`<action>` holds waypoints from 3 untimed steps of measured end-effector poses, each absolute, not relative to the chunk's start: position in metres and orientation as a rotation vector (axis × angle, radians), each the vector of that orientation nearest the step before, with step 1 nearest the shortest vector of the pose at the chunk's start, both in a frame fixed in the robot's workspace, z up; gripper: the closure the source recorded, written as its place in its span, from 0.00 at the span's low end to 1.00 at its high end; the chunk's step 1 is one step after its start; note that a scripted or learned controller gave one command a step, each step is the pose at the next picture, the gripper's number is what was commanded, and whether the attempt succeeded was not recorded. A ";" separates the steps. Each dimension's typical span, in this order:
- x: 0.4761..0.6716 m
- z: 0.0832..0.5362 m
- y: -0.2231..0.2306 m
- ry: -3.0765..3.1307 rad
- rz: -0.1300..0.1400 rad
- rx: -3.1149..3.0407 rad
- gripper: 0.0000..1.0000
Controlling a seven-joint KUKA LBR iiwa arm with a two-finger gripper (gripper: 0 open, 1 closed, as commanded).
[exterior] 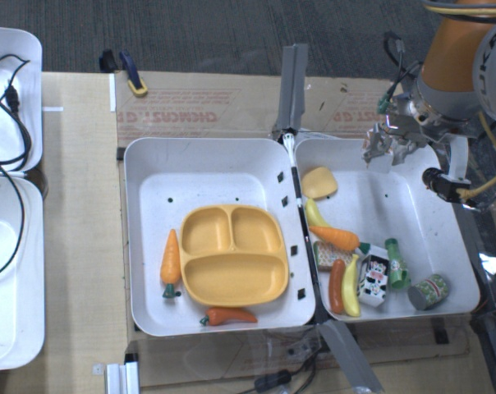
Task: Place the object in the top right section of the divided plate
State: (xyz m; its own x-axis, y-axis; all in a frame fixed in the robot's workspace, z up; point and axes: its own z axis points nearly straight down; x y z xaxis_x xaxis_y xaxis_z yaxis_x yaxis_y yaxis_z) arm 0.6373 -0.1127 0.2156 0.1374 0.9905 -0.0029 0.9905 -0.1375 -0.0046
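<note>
Gripper [385,148] above right bin [445,220] rear edge, holding nothing; finger state cannot be told. Divided plate [234,253] in left bin [149,179].

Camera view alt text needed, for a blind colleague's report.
A yellow divided plate sits in the left white bin with two toy carrots beside it. The arm's tool hovers over the right bin of toy food.

The cardboard sheet [207,105] reads "CHEMCOS" (upside down, partly legible).
</note>
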 end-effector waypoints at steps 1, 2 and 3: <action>0.591 0.190 -0.020 -2.142 0.007 -2.295 1.00; 0.527 0.191 0.054 -2.220 0.006 -2.220 1.00; 0.527 0.198 0.052 -2.212 0.010 -2.227 1.00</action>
